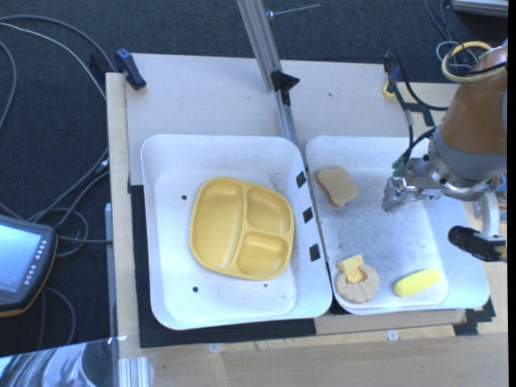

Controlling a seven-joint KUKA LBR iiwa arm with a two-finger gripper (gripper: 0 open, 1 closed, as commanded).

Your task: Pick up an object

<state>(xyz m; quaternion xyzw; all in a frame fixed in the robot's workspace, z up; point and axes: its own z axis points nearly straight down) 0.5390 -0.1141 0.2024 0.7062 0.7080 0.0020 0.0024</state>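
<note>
Jaws: the view from above does not show whether they are released or clenched, and I cannot tell. Nothing is seen held between them.
Gripper (397, 196): hangs over the right bin (439, 150), above bare floor in its middle, a little toward the far edge. It touches none of the objects.
Nearest candidate: the tan bread slice (336, 186) lies in the right bin close to the edge shared with the left bin (161, 160), toward the far corner on that side.
Direction from the jaws: the bread slice lies sideways from the gripper, toward the shared edge and at much the same depth in the bin. It is near, but clearly apart.
Bread slice axis: a squarish piece lying flat and turned at a slant to the bin edges, with no strong long axis.
Other candidates: a yellow corn cob (418, 282) lies by the near edge toward the outer near corner. A tan round piece (356, 279) with a yellow block on top sits in the near corner by the shared edge.
Corn cob axis: it runs roughly along the near edge, slightly tilted.
Left bin: it holds a yellow divided plate (242, 228), well apart from the gripper.
Judgement: the coming move probably turns on a sideways shift toward the shared edge, then a descent over the bread slice.
</note>
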